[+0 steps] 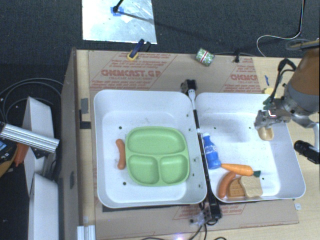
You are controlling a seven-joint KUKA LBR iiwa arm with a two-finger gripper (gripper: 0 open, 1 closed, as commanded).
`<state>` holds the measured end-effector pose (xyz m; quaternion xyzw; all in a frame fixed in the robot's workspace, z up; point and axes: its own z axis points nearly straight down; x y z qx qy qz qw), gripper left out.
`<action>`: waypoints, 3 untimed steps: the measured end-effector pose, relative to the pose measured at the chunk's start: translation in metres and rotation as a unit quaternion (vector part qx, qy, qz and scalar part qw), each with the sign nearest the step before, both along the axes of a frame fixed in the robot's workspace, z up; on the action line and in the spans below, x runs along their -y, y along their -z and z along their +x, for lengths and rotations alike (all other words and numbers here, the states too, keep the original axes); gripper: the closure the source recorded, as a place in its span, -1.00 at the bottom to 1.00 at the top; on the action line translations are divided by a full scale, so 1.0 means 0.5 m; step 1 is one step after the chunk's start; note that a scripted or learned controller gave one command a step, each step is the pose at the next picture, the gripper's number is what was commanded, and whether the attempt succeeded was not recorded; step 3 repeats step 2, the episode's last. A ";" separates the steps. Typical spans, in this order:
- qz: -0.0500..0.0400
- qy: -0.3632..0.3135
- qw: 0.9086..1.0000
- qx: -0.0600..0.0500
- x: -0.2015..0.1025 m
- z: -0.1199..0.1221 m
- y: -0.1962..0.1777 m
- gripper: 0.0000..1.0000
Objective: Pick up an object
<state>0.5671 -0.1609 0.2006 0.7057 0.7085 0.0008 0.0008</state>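
Your claw (266, 126) hangs by the right bin's (295, 156) far-right rim; you cannot tell its grip on the tan object (266, 132) beneath. Carrot (237, 169), sausage (225, 184), bread (251, 187) and bottle (210, 152) crowd the near-left corner, leaving the middle floor open.

Bench (150, 69) is covered by printed cardboard — two white bins, left bin (107, 134) and right bin (295, 179), are set side by side; a small green roll (204, 57) is seen near the far edge.

Arm (306, 79): cut off at right frame edge. Gripper (266, 126): finger state indiscernible; tan object (266, 133) beneath partly hidden.
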 end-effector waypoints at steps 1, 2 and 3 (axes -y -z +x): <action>0.000 0.000 1.000 0.000 -0.118 -0.057 -0.061 1.00; 0.001 0.000 1.000 -0.001 -0.244 -0.097 -0.090 1.00; 0.001 0.000 1.000 -0.001 -0.244 -0.097 -0.090 1.00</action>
